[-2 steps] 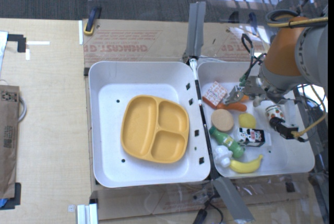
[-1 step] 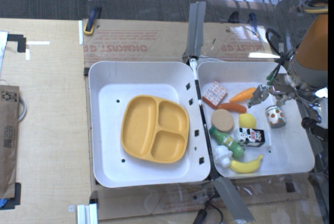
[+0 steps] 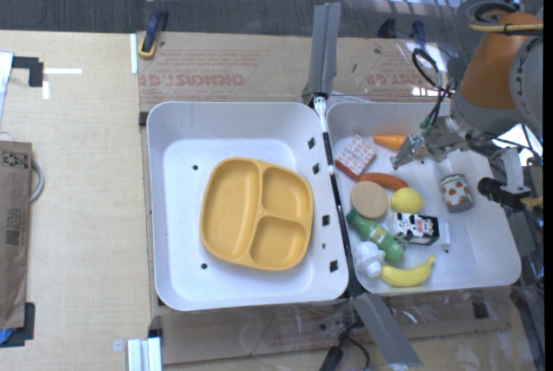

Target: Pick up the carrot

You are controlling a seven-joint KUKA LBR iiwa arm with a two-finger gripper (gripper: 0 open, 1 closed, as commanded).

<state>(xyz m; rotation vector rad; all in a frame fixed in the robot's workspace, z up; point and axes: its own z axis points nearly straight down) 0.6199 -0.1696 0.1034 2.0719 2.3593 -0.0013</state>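
Gripper is hovering low in the right bin, fingers slightly apart w/ nothing between them, tips sitting just right of the carrot. Carrot is lying near the bin's far wall, long axis running left-right; can't tell which end is pointed. Cracker box is resting just left, lemon nearer the camera.
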